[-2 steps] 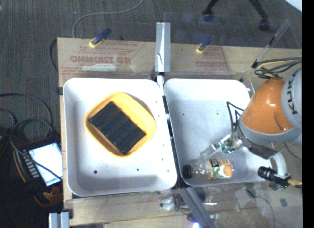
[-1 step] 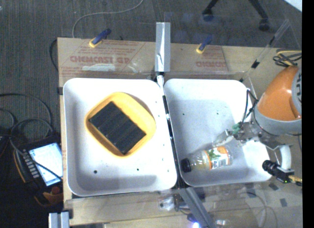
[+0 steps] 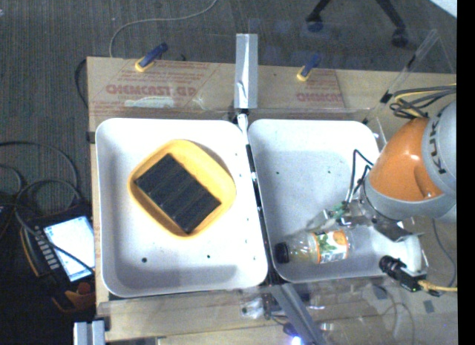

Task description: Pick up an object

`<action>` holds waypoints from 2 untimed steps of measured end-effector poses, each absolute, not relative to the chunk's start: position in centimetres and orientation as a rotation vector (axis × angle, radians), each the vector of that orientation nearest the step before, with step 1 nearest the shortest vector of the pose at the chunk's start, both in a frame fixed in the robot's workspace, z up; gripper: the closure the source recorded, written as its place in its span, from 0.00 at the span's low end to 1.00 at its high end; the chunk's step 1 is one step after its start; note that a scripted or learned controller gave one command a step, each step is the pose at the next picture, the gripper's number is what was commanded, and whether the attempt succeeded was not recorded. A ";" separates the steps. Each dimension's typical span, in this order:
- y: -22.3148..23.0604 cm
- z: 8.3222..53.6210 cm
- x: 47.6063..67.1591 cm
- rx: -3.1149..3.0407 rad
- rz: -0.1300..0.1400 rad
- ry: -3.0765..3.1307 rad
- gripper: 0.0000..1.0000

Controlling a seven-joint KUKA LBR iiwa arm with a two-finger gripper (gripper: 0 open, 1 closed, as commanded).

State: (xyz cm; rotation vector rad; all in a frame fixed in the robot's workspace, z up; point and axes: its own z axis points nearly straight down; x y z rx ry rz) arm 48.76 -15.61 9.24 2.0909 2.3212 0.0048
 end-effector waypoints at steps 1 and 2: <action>-17.6 9.2 49.0 2.326 0.020 2.093 0.00; -17.6 10.3 49.2 2.323 0.023 2.092 1.00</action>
